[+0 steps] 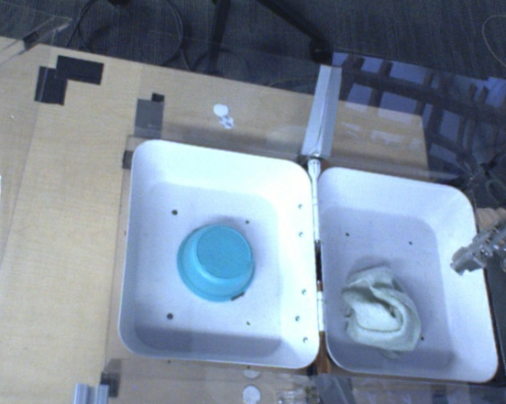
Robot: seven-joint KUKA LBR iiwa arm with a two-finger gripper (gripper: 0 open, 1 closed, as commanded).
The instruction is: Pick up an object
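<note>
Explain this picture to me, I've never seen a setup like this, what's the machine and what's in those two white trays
One camera looks down at a slant on a wooden bench. On it sit two shallow white plastic bins side by side. The left bin holds a round light-blue plastic bowl, turned upside down by the look of it. The right bin holds a crumpled pale cloth. The machine is a robot arm reaching in from the right; its metal two-finger gripper hangs at the right bin's far edge, apart from the cloth. It holds nothing. Its job is to pick something up.
</note>
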